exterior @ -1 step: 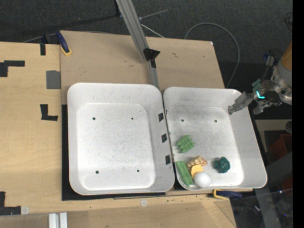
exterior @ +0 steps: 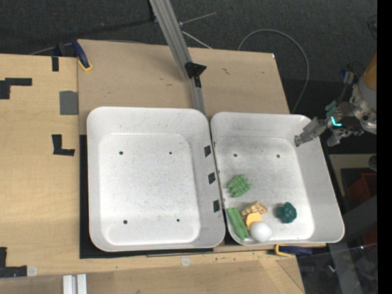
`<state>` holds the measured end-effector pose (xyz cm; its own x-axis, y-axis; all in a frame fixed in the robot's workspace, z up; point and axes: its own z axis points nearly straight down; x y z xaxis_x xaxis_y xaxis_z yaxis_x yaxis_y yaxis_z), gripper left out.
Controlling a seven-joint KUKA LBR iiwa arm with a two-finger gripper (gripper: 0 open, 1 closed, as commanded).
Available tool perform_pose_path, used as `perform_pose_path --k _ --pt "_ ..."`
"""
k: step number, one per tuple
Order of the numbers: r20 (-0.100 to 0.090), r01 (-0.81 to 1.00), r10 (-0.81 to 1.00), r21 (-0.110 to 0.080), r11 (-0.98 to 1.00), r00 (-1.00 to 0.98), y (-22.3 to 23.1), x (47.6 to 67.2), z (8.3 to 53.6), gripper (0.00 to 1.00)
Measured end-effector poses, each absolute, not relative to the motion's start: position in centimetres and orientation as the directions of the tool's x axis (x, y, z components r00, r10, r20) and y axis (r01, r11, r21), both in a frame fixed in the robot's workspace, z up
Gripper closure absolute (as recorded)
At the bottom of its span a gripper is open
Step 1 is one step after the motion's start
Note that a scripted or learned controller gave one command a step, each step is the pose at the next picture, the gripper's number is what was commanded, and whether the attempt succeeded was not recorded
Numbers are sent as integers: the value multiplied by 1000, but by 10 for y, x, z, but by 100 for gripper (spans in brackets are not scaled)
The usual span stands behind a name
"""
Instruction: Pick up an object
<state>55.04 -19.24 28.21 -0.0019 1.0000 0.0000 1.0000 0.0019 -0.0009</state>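
Note:
The right bin (exterior: 306,164) holds a small cluster of objects near its front edge: a light green ridged piece (exterior: 238,185), a green stick-like piece (exterior: 237,223), a tan and yellow toy (exterior: 253,211), a white ball (exterior: 261,231) and a dark teal lump (exterior: 285,212). My gripper (exterior: 320,133) hangs at the far right, over the right bin's back right rim, well behind the objects. Its two dark fingers are spread apart with nothing between them.
The left bin (exterior: 147,176) sits beside the right one on the wooden bench. A grey metal pole (exterior: 174,35) slants in from the top toward the seam between the bins. A blue and yellow clamp (exterior: 82,57) sits at the bench's back left.

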Motion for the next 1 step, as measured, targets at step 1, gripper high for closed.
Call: perform_pose_path --k 1 --pt "0 1000 1000 -7 0 0 -197 541 230 0"
